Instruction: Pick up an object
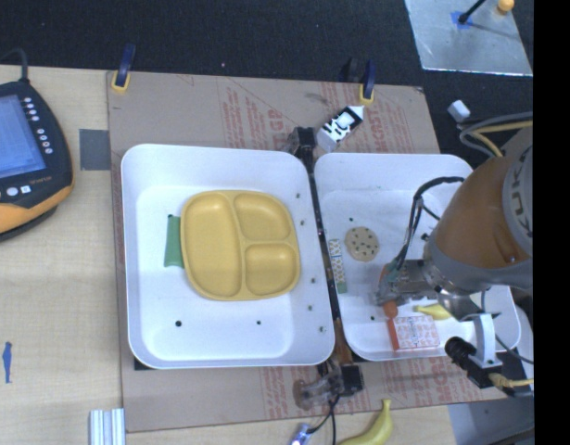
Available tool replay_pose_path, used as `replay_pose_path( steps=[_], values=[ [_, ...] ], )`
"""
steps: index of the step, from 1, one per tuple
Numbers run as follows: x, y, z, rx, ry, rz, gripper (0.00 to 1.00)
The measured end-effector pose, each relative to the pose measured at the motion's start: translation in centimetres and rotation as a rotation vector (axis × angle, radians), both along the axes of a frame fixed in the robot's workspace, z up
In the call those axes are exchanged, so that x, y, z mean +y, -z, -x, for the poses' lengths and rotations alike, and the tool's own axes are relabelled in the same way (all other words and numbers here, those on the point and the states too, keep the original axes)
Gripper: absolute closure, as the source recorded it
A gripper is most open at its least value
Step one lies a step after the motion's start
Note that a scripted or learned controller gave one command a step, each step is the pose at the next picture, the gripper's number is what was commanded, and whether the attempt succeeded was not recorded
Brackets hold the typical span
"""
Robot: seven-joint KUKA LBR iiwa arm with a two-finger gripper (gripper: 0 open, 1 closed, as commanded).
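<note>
A: Hovering low in the right bin [359,188], claw [392,290]; finger state cannot be told.

B: Objects?

A: Red-and-white packet [414,334] just below claw; yellow divided plate [238,244] in left bin [141,248].

The arm [479,221] covers the right bin's [377,170] right side and hides much of the gripper [396,290]. A yellow divided plate [238,244] overlaps most of a green object [172,241]. The banana [375,426] and the handheld controller [20,170] run off the frame edges.
</note>
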State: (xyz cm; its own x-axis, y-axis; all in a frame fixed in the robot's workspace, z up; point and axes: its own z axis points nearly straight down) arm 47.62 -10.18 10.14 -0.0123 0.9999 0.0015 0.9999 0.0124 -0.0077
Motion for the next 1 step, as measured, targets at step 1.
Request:
replay_pose_path(
  steps=[1],
  values=[
    [6.85,-9.08,-6.83,-0.006,0.008,0.0,1.0]
  ],
)
